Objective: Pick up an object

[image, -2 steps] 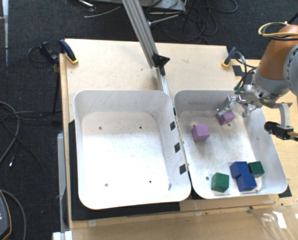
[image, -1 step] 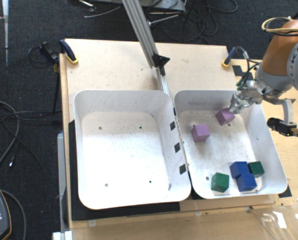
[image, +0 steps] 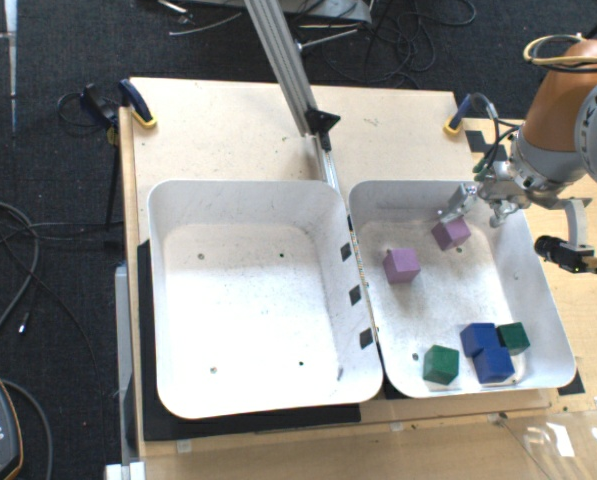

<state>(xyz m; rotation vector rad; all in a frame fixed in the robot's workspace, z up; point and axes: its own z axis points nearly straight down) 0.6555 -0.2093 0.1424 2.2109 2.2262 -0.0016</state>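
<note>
Item: right bin [image: 538,298], on the surface's right half.
Contents:
- One purple cube [image: 451,232] toward the bin's far edge, tilted, directly under the claw [image: 475,203].
- A second purple cube [image: 402,265] nearer the bin's left wall.
- One green cube [image: 441,364] at the near edge.
- Blue cubes [image: 487,352] and a darker green cube [image: 514,337] clustered in the near right corner.

Item: left bin [image: 168,268], on the surface's left half.

Claw: at the right bin's far right corner; whether it is spread or closed cannot be told, nor whether it grips the tilted cube.

Step, as judged: the grasp attempt on the far purple cube. Next move calls for a straight lift clear of the bin wall, then confirmation that the cube comes with it.
</note>
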